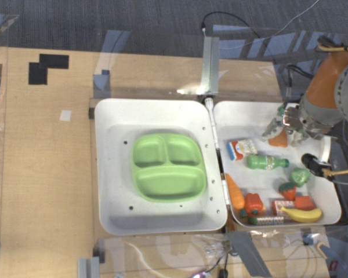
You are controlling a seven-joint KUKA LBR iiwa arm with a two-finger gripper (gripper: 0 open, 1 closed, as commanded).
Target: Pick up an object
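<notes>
Claw (282, 131) at my right bin's (336, 213) two o'clock grips an orange piece (279, 140); I advise lifting straight, slowly.

Orange wedge (280, 139): small, orange, wedge-shaped toy, tilted. Lies at the back of the right bin (336, 210), above the green bottle (267, 162), right of the white carton (242, 149), by the gripper's (285, 129) fingers.

Tray (168, 168) in left bin (113, 155) — toys (267, 162) right.
</notes>
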